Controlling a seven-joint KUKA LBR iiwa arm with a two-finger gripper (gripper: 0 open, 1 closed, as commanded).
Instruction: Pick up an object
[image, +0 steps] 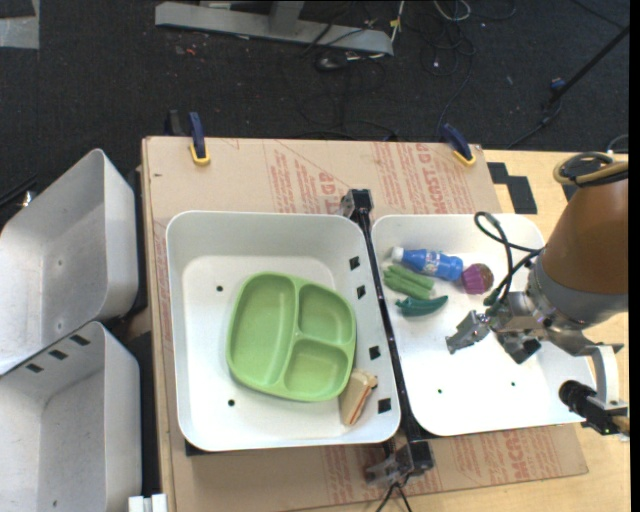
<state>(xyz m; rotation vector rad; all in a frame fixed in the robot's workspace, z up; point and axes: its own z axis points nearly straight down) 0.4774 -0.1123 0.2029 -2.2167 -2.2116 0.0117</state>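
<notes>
Hanging over the right bin (450, 400) with nothing between its spread fingers, the gripper (478, 330) sits just beside the green pepper (422, 305), blue bottle (432, 263) and purple ball (476, 277), packed so close that I'd expect a descent to nudge one aside or pinch two.

Red printed lettering was seen on the brown cardboard sheet (290, 175) laid over the desk, upside down and partly hidden; no word could be read with certainty.
</notes>
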